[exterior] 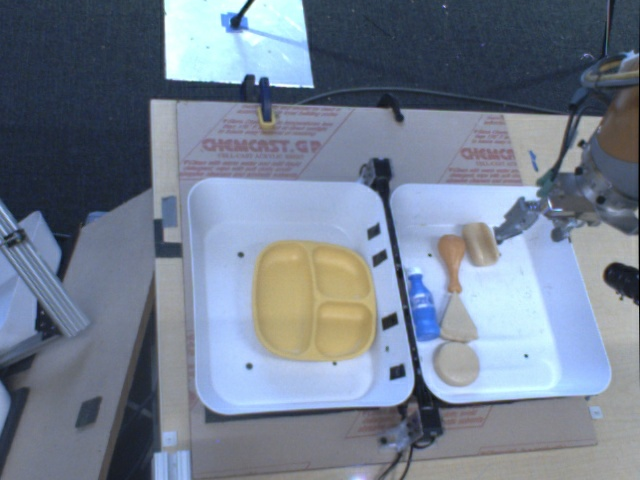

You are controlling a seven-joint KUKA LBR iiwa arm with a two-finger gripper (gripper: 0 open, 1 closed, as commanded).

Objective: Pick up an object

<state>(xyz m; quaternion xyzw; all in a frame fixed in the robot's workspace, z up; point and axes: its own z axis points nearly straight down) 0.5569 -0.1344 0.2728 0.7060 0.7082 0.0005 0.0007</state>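
Nearest the camera, a round tan disc (pixel 457 363) lies near the front wall of the right bin (pixel 560 368). Just behind it sits a tan wedge (pixel 459 320), with a blue bottle (pixel 423 306) beside it, close to the divider between the bins. A drumstick (pixel 453 258) and a bread piece (pixel 480 243) lie farther back, touching or nearly so. Gripper (pixel 522 215) hovers over the right bin's back area, just right of the bread; its fingers' spread cannot be told, and nothing shows between them. Open floor lies across the right half of this bin. Left bin (pixel 230 218) holds a yellow tray (pixel 313 300), with bare margin on all sides.
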